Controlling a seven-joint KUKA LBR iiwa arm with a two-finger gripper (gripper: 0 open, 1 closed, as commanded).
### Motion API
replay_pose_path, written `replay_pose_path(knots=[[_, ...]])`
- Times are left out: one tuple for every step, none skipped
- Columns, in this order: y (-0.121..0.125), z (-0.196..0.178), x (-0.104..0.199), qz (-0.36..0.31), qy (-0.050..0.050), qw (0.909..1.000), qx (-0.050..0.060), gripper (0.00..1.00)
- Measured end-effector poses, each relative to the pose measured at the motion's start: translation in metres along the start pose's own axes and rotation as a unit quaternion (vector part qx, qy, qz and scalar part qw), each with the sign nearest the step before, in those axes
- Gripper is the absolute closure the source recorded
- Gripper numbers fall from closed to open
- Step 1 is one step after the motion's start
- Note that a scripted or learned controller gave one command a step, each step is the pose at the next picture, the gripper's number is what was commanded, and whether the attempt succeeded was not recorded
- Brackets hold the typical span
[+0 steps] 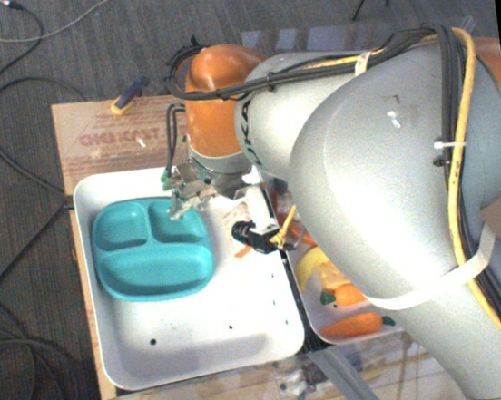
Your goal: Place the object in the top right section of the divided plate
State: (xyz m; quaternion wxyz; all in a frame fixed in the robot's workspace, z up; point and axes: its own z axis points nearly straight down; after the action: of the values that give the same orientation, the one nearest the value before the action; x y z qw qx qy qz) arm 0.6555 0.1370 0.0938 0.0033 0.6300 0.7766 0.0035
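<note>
A teal divided plate [114, 275] lies in the upper left of the left white bin [196, 339]. It has two small sections along its far side and one long section nearer me. My gripper [181, 204] hangs over the plate's top right section, at that section's far right corner, low over its rim. I see no object clearly in it. The orange wrist band [211, 108] and the grey arm rise above and to the right, hiding much of the right bin.
A small orange piece [242, 252] lies on the left bin floor right of the plate, beside a black cable fitting [252, 236]. The right bin [315, 330] holds a yellow item [312, 264] and orange items [351, 324]. Cardboard [105, 136] lies behind the bins.
</note>
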Motion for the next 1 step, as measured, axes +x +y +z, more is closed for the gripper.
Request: replay_pose_path(knots=[[-0.0061, -0.0021, 0.0183, -0.049, -0.011, 0.9987, 0.000, 1.00]])
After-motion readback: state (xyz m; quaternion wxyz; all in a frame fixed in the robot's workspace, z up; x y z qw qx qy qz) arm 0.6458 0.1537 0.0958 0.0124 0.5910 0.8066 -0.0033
